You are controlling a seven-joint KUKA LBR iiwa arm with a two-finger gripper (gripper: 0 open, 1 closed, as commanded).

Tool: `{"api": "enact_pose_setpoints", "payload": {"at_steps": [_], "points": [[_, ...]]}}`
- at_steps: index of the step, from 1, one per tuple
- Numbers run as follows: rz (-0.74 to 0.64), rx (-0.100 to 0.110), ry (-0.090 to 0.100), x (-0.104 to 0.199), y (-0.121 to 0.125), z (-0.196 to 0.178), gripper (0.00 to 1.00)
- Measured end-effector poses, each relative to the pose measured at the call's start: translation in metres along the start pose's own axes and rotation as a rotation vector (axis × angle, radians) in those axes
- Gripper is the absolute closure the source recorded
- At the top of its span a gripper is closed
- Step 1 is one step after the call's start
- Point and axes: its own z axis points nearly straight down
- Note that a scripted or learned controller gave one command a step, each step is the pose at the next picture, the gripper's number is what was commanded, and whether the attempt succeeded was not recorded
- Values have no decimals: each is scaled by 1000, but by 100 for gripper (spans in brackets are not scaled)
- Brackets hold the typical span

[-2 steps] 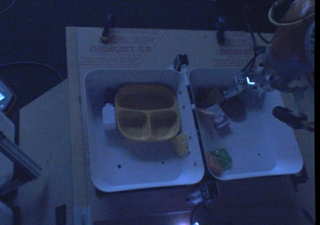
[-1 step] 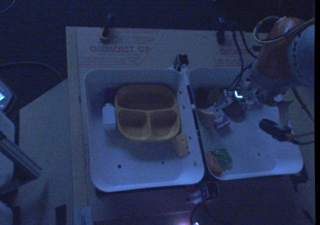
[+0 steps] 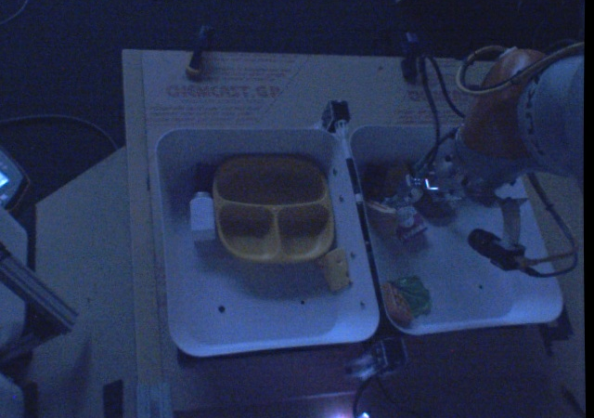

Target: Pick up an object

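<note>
**A:** Where does the gripper stand?

**B:** Low inside the right bin, near its upper left corner, over a cluster of small objects. The light is too dim to tell how it is set, or whether anything is in it.

**A:** So the pick isn't done?

**B:** Nothing shows as lifted; it appears to be at the reach or grasp stage. The lift is left.

**A:** What lies around it?

**B:** Below it, near the bin's front edge, a green and orange item. To its left, in the left bin, a yellow divided tray, with a small white block touching its far side.
</note>
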Motion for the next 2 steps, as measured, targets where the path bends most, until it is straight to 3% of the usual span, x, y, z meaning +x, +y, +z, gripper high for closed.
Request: {"api": "enact_pose_setpoints", "payload": {"at_steps": [1, 2], "points": [[0, -12, -1, 0, 3, -15, 100], [-2, -4, -5, 10, 5, -65, 100]]}}
